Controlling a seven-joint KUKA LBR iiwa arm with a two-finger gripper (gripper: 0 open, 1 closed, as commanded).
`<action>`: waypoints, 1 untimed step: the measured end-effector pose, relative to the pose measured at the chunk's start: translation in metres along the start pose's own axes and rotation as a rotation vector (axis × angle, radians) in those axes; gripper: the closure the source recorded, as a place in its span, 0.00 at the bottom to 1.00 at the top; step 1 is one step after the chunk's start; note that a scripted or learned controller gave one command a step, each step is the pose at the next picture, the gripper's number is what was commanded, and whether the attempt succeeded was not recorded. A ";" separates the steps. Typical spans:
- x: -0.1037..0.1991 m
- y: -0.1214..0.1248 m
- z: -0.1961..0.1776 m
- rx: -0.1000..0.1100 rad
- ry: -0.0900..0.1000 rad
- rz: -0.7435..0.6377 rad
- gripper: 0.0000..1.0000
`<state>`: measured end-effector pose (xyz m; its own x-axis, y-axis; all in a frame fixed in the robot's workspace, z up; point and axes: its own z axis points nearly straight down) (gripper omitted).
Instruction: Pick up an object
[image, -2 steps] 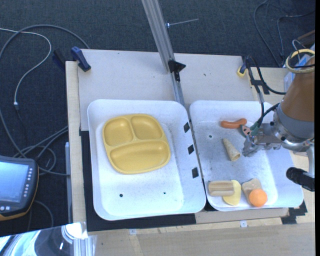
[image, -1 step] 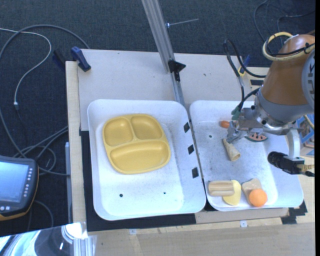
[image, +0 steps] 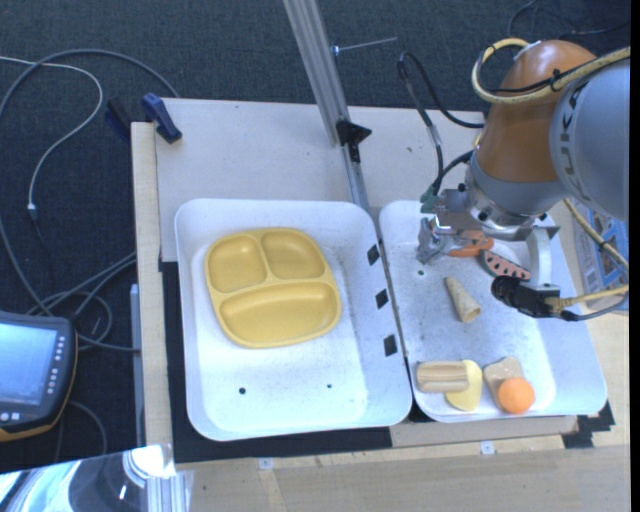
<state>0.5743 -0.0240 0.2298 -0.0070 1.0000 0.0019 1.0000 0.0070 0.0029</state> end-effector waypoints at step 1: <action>0.056 0.021 0.002 0.000 0.001 -0.001 1.00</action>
<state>0.5949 0.0322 0.2277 -0.0077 1.0000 0.0027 1.0000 0.0077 0.0029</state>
